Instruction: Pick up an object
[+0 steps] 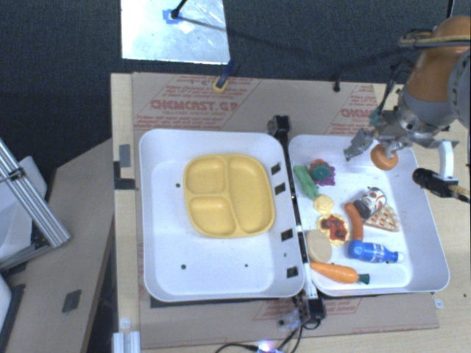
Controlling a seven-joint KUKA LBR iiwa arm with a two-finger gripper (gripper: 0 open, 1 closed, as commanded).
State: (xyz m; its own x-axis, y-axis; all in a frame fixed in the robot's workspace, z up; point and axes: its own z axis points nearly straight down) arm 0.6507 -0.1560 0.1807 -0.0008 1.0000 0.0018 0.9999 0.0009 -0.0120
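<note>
My gripper (pixel 374 150) hangs over the far right part of the right bin (pixel 427 267). A small round orange object (pixel 384 157) sits right at the gripper's lower end, touching or nearly touching it; whether it is held is unclear. In the same bin lie a green vegetable (pixel 305 182), a purple and teal toy (pixel 321 171), a small yellow piece (pixel 324 204), a red sausage (pixel 355 220), a waffle slice (pixel 383 218), a round pizza-like piece (pixel 335 229), a tan disc (pixel 319 248), a blue bottle (pixel 372 253) and a carrot (pixel 335 272).
The left bin (pixel 158 263) holds a yellow divided plate (pixel 227 195). A black hinge bar (pixel 288 197) runs between the bins. A grey metal sheet (pixel 174 19) lies beyond the bench. A black-tipped part of the arm (pixel 433 179) juts over the right bin's right rim.
</note>
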